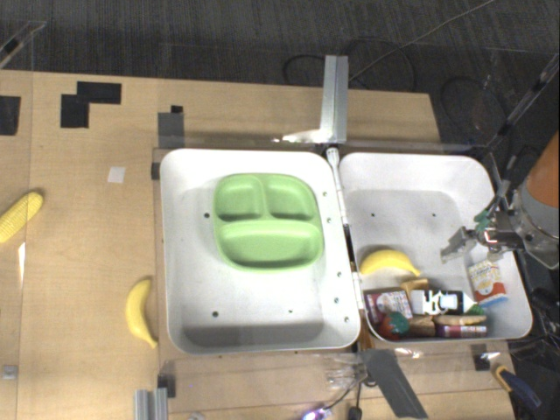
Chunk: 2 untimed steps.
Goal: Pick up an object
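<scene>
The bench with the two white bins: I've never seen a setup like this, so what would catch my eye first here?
Probably the bright green divided plate, lying alone in the left bin. Next, the right bin, where a yellow banana and a jumble of small packaged items crowd the near edge, with the gripper just above them at the bin's right side. Two more yellow pieces lie on the wooden bench left of the bins.
</scene>
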Motion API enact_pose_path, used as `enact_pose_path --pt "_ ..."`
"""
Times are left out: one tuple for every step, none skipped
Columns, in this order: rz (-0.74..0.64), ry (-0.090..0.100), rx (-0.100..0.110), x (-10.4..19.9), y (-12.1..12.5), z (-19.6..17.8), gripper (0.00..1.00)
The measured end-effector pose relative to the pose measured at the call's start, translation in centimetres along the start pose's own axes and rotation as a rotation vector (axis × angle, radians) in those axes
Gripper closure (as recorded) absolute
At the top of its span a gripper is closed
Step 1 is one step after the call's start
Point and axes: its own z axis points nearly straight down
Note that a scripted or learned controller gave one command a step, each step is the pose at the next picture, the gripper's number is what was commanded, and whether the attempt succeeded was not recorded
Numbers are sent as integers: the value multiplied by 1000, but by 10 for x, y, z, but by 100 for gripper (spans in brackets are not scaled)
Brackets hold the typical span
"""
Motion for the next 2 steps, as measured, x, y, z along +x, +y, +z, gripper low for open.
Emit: enact_pose_path --pt "30 0 -2 58 32 95 0" --pt "29 1 -4 59 33 85 100"
